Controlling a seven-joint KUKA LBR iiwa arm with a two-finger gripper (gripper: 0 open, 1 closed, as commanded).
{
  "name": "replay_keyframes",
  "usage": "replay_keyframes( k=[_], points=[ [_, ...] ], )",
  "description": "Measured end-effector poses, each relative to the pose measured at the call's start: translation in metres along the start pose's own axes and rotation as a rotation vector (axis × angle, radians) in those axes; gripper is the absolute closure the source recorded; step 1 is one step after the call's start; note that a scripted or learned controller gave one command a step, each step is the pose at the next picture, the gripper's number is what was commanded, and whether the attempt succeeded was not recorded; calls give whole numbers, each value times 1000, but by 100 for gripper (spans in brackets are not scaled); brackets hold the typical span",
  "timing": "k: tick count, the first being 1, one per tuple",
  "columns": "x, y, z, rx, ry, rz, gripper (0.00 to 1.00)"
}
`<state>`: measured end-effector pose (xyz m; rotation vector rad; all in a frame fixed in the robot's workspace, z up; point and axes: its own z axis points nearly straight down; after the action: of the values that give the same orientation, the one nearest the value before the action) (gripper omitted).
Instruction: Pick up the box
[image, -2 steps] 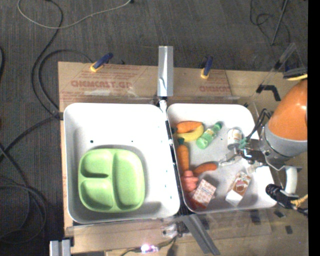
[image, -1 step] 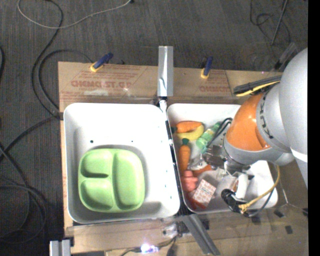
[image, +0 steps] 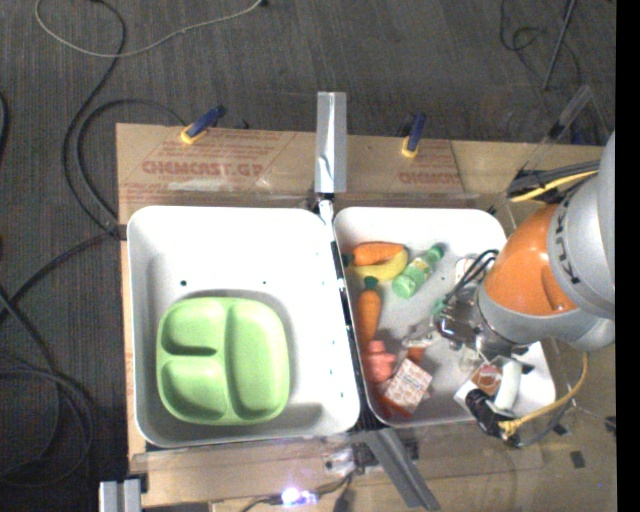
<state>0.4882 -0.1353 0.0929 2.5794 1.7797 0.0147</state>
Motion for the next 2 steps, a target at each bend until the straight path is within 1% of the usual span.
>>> replay_keyframes(
  k=[1, 2],
  points=[
    [73, 75, -9, 15, -8, 71, 0],
    [0, 53, 3, 1, -4, 111, 0]
  ],
)
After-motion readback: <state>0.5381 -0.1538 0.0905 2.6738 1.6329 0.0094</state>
